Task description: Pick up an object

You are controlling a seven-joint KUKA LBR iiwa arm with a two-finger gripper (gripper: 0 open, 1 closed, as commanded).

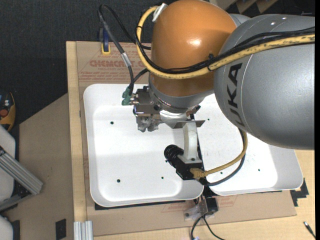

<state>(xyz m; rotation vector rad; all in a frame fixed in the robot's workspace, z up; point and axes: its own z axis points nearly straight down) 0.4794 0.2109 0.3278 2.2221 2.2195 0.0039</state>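
The bulky grey arm with a glossy orange band (190, 34) reaches over two shallow white plastic bins. The left bin (110, 154) lies beneath the grey metal hand (145, 121), and the right bin (260, 176) lies beside it. I cannot tell how far the hand is open, nor whether it holds anything.

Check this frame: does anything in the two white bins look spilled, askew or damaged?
Nothing stands out. The left shallow white bin and the right shallow white bin sit side by side, visible surfaces clean and unbroken. The grey, orange-banded arm hides the rest.
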